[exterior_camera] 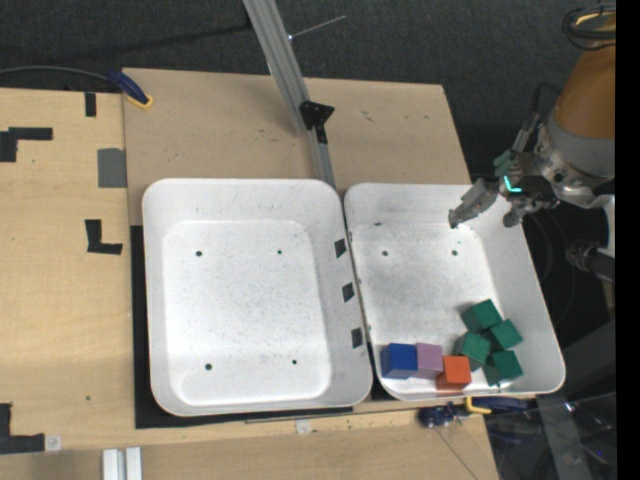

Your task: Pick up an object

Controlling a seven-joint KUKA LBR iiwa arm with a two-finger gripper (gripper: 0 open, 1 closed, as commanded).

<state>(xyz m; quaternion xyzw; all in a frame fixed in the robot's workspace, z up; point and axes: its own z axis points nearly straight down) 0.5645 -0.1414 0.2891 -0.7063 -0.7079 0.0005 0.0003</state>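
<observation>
**Arm at right bin's upper right edge, blocks bunched at the near end**

Far left – the wooden bench (60, 298) with black tape marks and a grey patch (112, 166). A blue and yellow clamp (131, 86) sits near the bench's back edge, with a dark cable running off to its left.

Left bin (165, 268) – white, shallow, speckled floor with four small dark dots near its corners. It sits on a black mat that shows along its left and bottom edges.

Middle – a grey metal pole (280, 48) slants down from the top and ends at a black bracket (316, 115) just above the seam between the two bins. Black clips sit along that seam.

Right bin (400, 268) – same white tray, touching the left bin side by side. All the objects lie in its near right corner: a blue block (400, 359), a purple block (429, 358) touching it, then an orange block (455, 370) just beside that. Right of these, a cluster of green blocks (490, 338) is piled together, up against the bin's right wall.

Right side – the gripper (478, 200) is over the right bin's upper right rim, well apart from the blocks. One grey finger points down-left over the bin; nothing is seen between the fingers, and I cannot tell whether they are apart or together. Behind it is a teal light on the wrist and the arm (590, 98) with its orange band at the frame's edge.
</observation>
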